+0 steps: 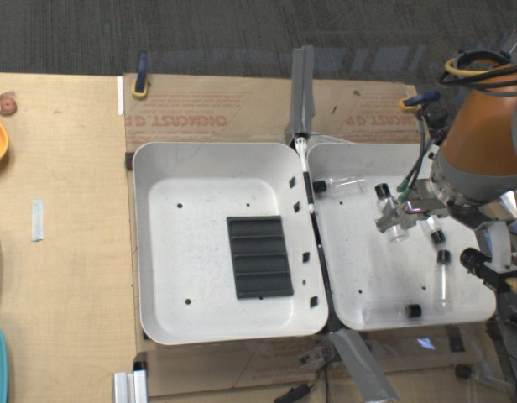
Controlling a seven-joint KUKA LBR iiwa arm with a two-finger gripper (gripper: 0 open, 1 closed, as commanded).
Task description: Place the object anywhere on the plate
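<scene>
From above, the arm [481,145] reaches into the right bin [351,309] — its gripper [393,223] hangs low there, grip impossible to tell. A ridged black plate [259,257] lies flat in the left bin [158,225] — no object on it.

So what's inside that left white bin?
The left bin holds a black ribbed slab, lying flat near its middle. Whatever sits beneath the slab is covered, so it cannot be seen.
</scene>
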